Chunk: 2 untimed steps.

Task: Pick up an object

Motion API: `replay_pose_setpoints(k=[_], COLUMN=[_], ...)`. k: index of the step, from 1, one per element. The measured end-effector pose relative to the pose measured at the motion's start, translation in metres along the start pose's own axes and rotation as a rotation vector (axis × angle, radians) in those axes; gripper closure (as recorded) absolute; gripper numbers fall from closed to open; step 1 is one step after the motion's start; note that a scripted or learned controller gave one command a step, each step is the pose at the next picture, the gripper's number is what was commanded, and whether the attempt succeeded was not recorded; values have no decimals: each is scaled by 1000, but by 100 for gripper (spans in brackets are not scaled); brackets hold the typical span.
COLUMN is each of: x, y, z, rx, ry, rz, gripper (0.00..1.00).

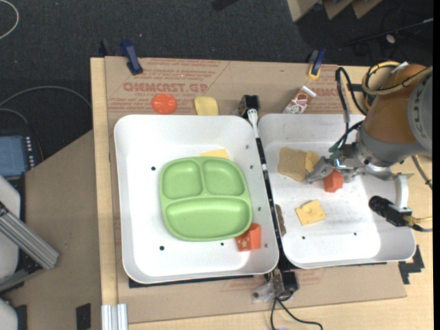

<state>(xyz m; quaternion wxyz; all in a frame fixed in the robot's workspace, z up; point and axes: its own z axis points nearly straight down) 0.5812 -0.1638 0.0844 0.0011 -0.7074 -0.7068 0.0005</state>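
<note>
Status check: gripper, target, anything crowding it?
Gripper low in right bin, at red block; grasp unconfirmed. Tan block close beside. Yellow block apart.

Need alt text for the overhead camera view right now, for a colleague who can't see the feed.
The gripper hangs over the right bin, right above a small red block, with a tan block and a yellow block nearby. The left bin holds a green divided plate and an orange block.

Dark grey carpet floor [103, 9] around a tan cardboard-topped bench [103, 184]; blue clamps [130, 56] along its far edge
</note>
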Motion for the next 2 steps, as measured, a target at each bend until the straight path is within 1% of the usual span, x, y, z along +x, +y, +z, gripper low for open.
replay_pose_setpoints(k=[1,2], x=[0,62], y=[1,63], z=[-11,-79], rx=[-4,-15], ry=[-2,-1], rz=[1,-9], gripper=[100,100])
